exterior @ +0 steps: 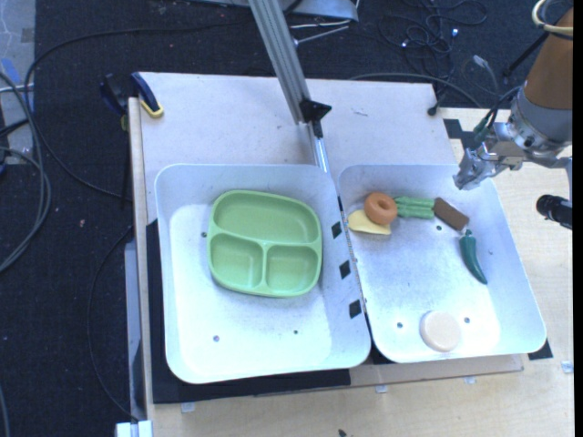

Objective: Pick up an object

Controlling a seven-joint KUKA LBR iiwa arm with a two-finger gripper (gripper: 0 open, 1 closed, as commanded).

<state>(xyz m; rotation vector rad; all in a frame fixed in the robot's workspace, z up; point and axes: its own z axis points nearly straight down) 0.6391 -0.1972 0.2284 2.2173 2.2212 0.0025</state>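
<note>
Nearest, toward the front of the right bin [410, 280]: a cream round disc [442, 330], alone. Farther back, a green pepper [473, 255] by the right wall. Beyond it, a row across the bin: brown block [450, 214], green ridged piece [414, 208], orange doughnut [381, 209] touching a yellow wedge [369, 227]. In the left bin [255, 335], a green divided plate [266, 242]. Above the right bin's far right corner, well apart from the toys, the gripper [467, 176], nothing visibly held; claw spread or pressed together, cannot tell. Farthest, a slanted metal pole [278, 35].
</note>
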